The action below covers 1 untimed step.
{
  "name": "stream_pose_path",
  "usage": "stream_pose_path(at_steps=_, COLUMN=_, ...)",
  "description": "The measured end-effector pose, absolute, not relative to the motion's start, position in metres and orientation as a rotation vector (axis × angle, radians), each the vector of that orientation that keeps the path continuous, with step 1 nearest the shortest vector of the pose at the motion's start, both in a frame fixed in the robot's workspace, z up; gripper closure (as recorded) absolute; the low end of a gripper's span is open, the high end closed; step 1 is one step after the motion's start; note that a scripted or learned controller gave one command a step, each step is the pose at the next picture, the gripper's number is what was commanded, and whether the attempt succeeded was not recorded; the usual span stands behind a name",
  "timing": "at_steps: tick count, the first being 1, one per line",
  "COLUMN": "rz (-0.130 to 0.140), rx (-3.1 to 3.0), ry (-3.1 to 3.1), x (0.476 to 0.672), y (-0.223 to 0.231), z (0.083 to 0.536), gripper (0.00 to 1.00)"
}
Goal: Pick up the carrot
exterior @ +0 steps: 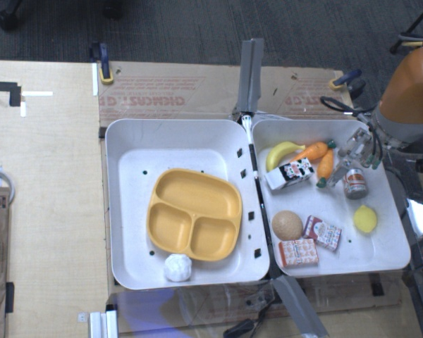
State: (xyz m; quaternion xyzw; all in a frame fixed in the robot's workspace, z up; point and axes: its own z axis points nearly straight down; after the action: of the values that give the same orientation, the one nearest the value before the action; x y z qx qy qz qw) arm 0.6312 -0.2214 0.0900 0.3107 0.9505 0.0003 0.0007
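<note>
Two orange carrots lie in the right bin [402,248]. One carrot [311,151] lies slanted next to a banana, its green top toward the right. The other carrot [326,165] stands more upright in the view, its green end pointing down-left. My gripper [359,152] hangs over the bin's upper right part, just right of both carrots and above a small can [354,183]. Nothing is seen held in it.
The right bin also holds a banana [280,152], a small milk carton [291,173], a lemon [365,219], a brown ball [287,224] and two red boxes [297,252]. The left bin [123,189] bears a yellow divided tray [195,213] and a white ball [177,267].
</note>
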Motion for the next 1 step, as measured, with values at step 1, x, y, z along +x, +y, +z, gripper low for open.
stream_pose_path(at_steps=1, rz=-0.001, rx=1.289, ry=2.881, x=0.6486, y=-0.2195, z=0.0861, gripper=0.00)
